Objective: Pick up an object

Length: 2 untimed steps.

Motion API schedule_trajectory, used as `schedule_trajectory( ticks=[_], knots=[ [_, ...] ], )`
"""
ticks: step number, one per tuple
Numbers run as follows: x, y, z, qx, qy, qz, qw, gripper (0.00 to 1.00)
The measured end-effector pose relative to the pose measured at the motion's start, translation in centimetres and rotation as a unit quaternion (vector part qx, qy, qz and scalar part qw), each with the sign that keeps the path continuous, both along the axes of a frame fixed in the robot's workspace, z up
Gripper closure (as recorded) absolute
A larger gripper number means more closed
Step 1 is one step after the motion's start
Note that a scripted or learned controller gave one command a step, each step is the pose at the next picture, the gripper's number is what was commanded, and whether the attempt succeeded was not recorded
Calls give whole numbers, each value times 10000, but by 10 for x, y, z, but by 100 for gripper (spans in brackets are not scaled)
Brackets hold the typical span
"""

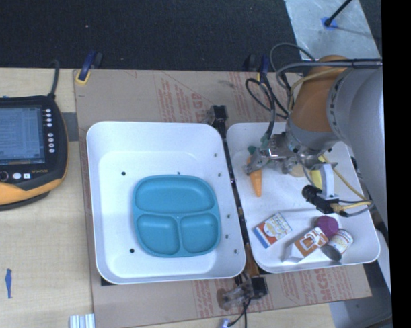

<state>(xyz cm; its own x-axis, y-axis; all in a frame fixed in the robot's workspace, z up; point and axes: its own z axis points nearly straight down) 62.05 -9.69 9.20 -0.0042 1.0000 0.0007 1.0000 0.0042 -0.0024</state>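
Two white bins sit side by side on my bench, on brown cardboard, with a black and orange screen pad (20, 149) off to the far side. One bin (107, 153) has a blue plate (175, 215) with three parts in it. The other bin (263, 262) has the small toys, and my gripper (267, 155) is low over its back part. An orange carrot (256, 181) lies just under and beside my gripper, close to the wall between the bins. I think my gripper may be touching the carrot's green top, but the view is too dark and small there, so I cannot tell if my hand is open or closed, or if it has anything. Nearer the front of the bin are a little white box (273, 229), a purple ball (327, 225), a small can (341, 240) and an orange pack (311, 242), all close together. The carrot seems the best thing to pick, since it lies apart from the others. To do this well, I should come straight down over the fat part of the carrot, squeeze across it, and keep away from the bin wall. Then I should lift slowly so it does not slip.
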Motion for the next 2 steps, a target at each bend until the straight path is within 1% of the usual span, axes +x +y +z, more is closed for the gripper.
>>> schedule_trajectory(
  ticks=[1, 2],
  knots=[
    [19, 3, 0, -1, -4, -2, 10000, 0],
    [34, 4, 0, -1, -4, 4, 10000, 0]
  ],
)
